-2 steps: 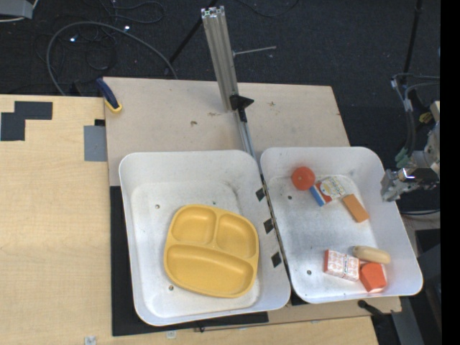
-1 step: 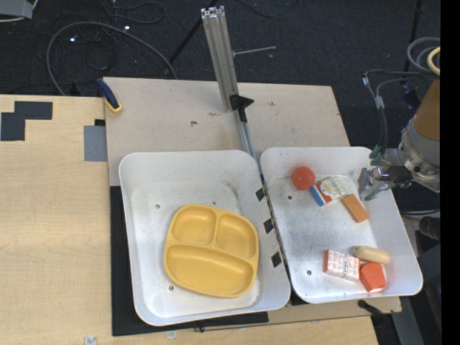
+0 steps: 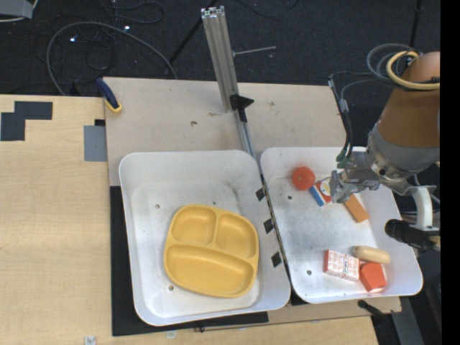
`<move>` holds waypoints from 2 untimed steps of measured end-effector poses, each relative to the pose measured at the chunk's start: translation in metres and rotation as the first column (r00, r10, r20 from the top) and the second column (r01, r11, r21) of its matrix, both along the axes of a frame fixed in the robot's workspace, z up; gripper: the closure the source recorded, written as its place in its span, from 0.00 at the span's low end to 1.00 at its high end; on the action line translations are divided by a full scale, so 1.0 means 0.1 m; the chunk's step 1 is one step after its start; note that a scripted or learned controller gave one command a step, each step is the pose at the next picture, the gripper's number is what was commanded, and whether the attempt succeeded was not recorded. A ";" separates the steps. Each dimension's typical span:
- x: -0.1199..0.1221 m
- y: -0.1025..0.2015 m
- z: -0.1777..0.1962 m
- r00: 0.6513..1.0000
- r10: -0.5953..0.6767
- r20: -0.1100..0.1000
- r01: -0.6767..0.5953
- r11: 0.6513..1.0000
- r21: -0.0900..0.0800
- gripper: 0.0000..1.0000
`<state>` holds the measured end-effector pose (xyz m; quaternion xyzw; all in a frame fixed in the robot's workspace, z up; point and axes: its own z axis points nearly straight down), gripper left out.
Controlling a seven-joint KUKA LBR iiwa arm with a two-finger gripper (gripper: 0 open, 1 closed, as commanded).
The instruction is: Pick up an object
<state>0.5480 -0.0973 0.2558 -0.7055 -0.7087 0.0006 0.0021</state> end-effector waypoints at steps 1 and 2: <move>-0.04 0.58 -0.16 1.000 0.000 -0.001 0.000 1.000 0.000 1.00; -0.03 1.18 -0.27 1.000 0.001 -0.002 -0.001 1.000 0.000 1.00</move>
